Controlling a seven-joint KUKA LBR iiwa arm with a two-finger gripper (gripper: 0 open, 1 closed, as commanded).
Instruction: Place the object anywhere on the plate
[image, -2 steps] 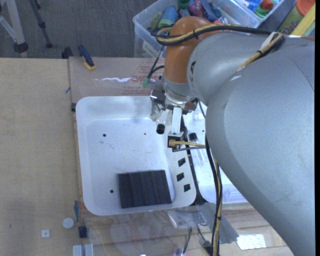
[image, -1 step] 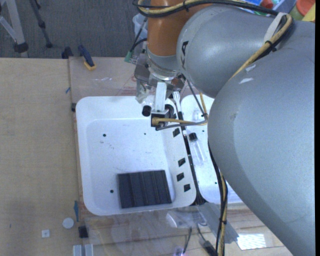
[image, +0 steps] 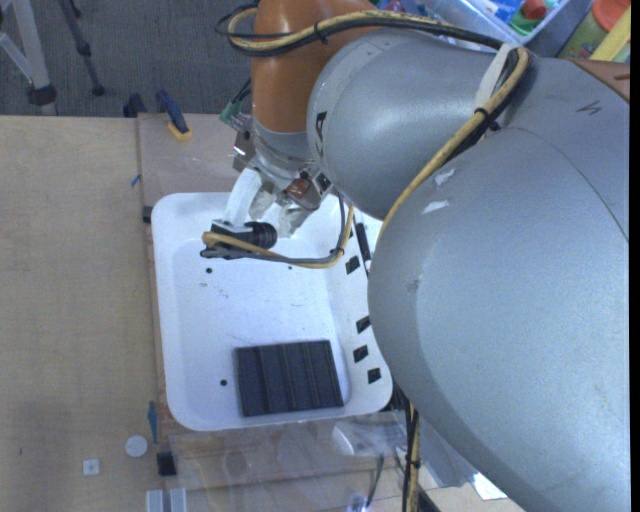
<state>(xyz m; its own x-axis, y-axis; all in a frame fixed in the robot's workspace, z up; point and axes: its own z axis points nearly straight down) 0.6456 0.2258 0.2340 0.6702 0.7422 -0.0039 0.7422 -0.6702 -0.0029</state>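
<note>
One dark ridged plate (image: 289, 377) in bin (image: 190, 290).

My arm (image: 500, 250) is pale grey with an orange band (image: 285, 70) above the wrist, and a yellow cable (image: 450, 160) with black runs along it. Below me the bin (image: 200, 310) is white, speckled with a few dark dots, and holds a dark grey, ribbed plate (image: 288, 377). The worktop (image: 70, 300) is light tan wood.

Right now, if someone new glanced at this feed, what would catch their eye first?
The bulky grey arm with its orange band dominates the right and top. Its gripper hangs over the far end of the shallow white bin. At the bin's near end lies a dark ribbed rectangular slab.
</note>
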